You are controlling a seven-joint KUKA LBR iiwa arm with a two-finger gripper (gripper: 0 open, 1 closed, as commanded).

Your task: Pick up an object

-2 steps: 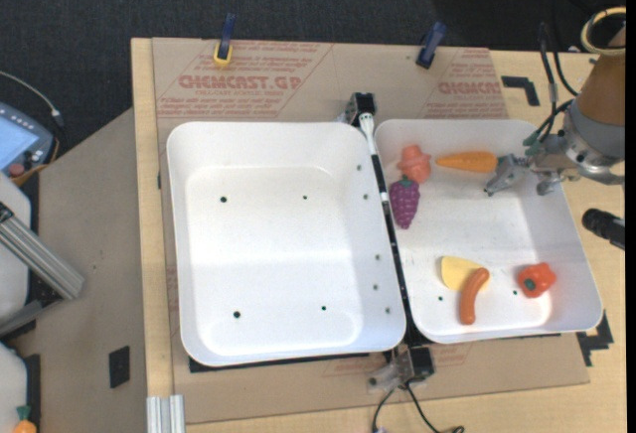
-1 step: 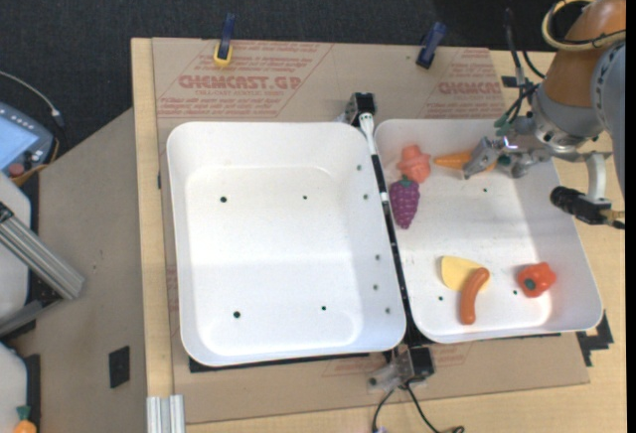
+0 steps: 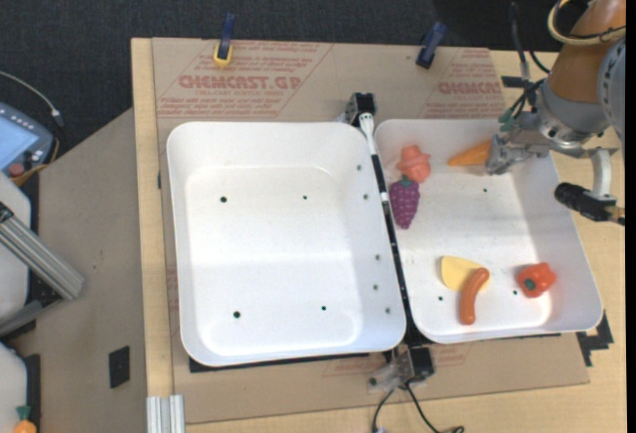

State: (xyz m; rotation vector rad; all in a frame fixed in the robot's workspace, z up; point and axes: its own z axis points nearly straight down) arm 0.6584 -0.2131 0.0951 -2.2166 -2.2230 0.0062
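The gripper (image 3: 494,161) hangs low in the right bin (image 3: 568,240), at its far edge, with the carrot (image 3: 469,156) just beside its tip — possibly touching. Whether the fingers are spread or pinched on the carrot I cannot tell. This looks like the grasp step, not the lift. Next comes closing squarely on the carrot's thick end, then rising straight up — clear of the pink toy (image 3: 414,163) and grapes (image 3: 403,201) nearby
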